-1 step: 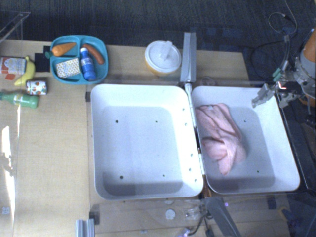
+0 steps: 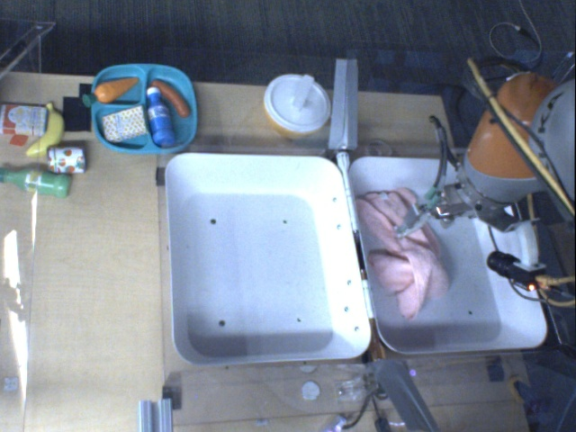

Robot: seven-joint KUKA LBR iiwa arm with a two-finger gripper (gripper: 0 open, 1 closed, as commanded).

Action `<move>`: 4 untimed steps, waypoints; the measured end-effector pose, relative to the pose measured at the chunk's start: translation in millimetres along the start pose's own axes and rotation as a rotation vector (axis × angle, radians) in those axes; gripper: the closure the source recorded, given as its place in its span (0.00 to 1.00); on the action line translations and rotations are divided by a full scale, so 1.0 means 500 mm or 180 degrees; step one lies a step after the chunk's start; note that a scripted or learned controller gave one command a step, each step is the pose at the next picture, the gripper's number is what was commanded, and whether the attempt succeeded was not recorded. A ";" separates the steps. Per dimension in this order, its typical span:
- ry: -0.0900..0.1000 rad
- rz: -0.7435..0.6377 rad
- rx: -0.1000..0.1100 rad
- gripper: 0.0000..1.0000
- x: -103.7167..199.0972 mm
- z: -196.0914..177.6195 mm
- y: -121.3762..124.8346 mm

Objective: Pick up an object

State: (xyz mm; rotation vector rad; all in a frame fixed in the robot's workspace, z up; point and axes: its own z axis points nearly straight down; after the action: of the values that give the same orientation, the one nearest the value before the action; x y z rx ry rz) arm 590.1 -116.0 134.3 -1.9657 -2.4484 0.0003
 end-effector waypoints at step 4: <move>-0.0004 0.0079 -0.0008 0.00 -0.019 0.029 -0.028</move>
State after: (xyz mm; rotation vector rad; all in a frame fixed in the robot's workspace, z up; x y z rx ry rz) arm 578.6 -128.4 119.9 -1.9977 -2.4258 -0.0015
